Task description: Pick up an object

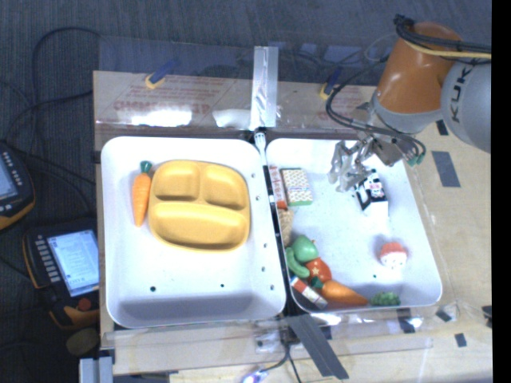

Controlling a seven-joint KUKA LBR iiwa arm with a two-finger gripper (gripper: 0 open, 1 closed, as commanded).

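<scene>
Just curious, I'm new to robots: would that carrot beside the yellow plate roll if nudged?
Probably. The carrot looks rounded and tapered, so it may roll in a curve. It looks like stiff toy plastic, so it is likely light. The yellow plate alongside might stop it.

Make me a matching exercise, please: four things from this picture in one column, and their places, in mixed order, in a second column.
Things
1. yellow tray
2. checked box
3. red and white toy
4. end effector

Places
A. right bin, close to its right wall
B. left bin, beside a carrot
C. over the far part of the right bin
D. right bin, far end, next to the wall between the bins

Pairs: 1-B, 2-D, 3-A, 4-C
</scene>
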